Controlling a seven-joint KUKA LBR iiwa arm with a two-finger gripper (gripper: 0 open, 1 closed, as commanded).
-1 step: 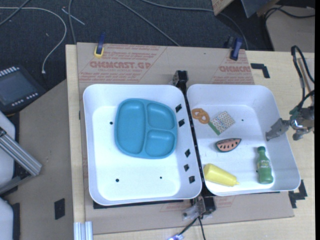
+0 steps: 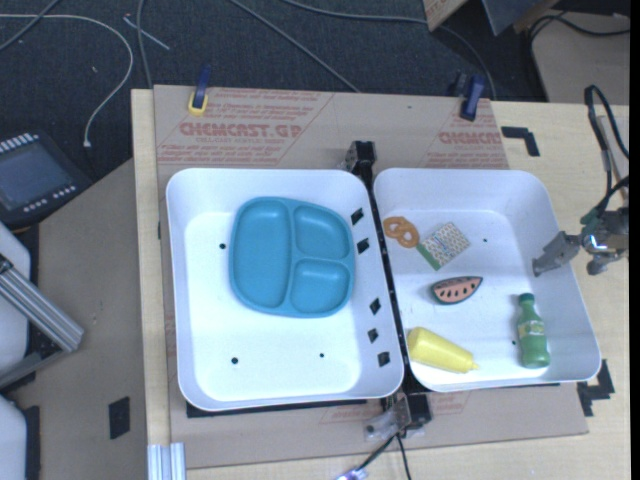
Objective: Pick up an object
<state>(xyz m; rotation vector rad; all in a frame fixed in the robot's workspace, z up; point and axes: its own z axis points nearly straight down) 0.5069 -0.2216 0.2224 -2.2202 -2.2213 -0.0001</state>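
The right bin [image 2: 520, 193] holds several small objects. A brown pretzel [image 2: 402, 232] lies at its left, with a speckled green-edged square piece [image 2: 443, 243] beside it. A watermelon slice [image 2: 456, 290] sits in the middle. A yellow wedge-shaped item [image 2: 438, 351] rests near the front wall, and a green bottle [image 2: 531, 331] lies at the front right. My gripper [image 2: 572, 248] hovers at the bin's right rim, above and right of the bottle, apart from every object.
The left bin [image 2: 190, 298] holds a blue divided plate [image 2: 292, 256]. Black clips line the seam [image 2: 375, 268] between the bins. Cables hang at the bench's right edge [image 2: 605, 138].
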